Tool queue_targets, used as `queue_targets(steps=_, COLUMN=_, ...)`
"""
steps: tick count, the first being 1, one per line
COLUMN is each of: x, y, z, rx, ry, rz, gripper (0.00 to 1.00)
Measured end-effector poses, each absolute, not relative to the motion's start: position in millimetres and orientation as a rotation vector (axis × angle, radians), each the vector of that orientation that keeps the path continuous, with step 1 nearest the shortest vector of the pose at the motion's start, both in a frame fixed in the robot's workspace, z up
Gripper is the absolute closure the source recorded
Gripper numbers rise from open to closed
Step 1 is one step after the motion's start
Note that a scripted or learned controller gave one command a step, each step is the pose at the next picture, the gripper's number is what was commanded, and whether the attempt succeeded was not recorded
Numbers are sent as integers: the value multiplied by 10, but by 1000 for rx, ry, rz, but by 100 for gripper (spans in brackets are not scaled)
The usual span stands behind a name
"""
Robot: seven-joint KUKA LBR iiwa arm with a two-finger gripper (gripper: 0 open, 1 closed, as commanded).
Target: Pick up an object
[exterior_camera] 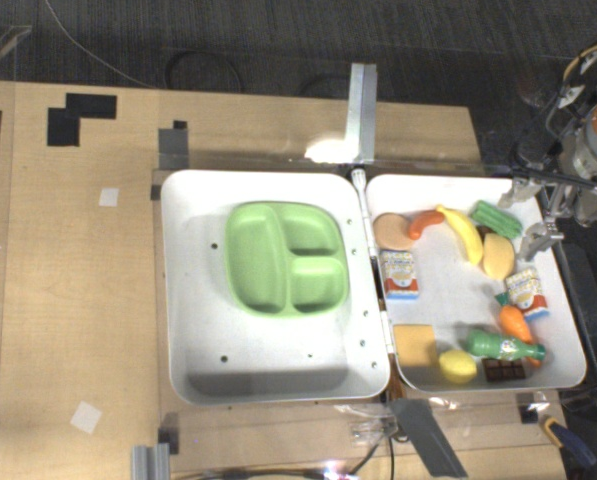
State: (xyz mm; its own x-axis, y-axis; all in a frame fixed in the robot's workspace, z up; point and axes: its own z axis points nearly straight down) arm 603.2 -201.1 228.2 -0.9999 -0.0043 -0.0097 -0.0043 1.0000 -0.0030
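Gripper point(550, 230) poised over right bin's point(574, 368) right edge, near its far corner. Best descent: straight down on an isolated item, e.g. the potato point(498, 255) just beside it (banana point(462, 232) adjacent). Finger spread cannot be told; nothing visibly held.

Green divided tray point(285, 258) inside left white bin point(193, 358), right white bin point(568, 353) adjoining it, metal post point(362, 113) at far side between bins, wooden bench point(68, 298)
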Motion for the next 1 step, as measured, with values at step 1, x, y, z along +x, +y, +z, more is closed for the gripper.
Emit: queue_targets(steps=1, x=5488, y=-2020, z=986, rx=-213, ry=3124, rz=-4, gripper=0)
